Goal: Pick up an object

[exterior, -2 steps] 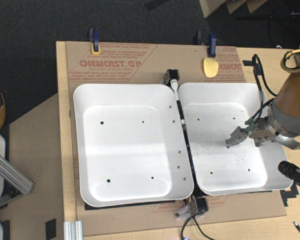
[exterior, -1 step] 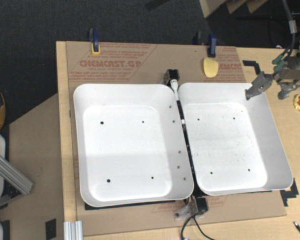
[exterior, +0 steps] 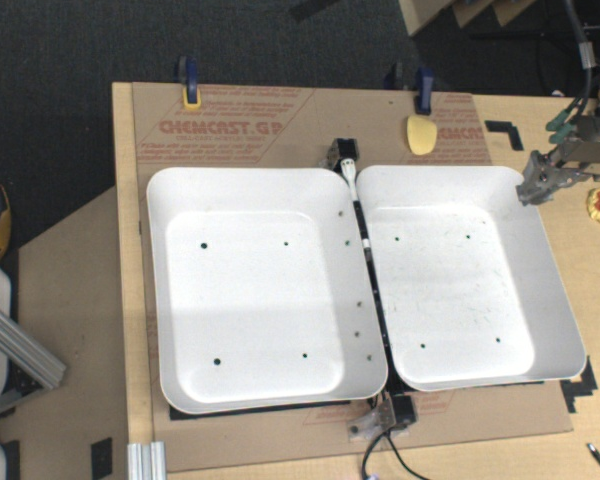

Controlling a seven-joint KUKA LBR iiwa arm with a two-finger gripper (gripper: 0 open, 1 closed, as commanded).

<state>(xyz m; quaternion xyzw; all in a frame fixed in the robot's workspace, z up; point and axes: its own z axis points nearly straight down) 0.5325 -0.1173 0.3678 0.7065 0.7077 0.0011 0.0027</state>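
Note:
A small pale yellow object [exterior: 421,134] lies on the brown board just behind the right bin [exterior: 540,268], outside it and near a blue clamp [exterior: 424,90]. My gripper [exterior: 536,188] hangs at the far right corner of the right bin, over its rim. It is well to the right of the yellow object. Nothing shows in its grasp.
The left bin [exterior: 165,268] and the right bin sit side by side, with a black strip [exterior: 365,258] along the seam between them. A second blue clamp [exterior: 189,76] holds the board at the back left. Cables [exterior: 380,438] trail at the front edge.

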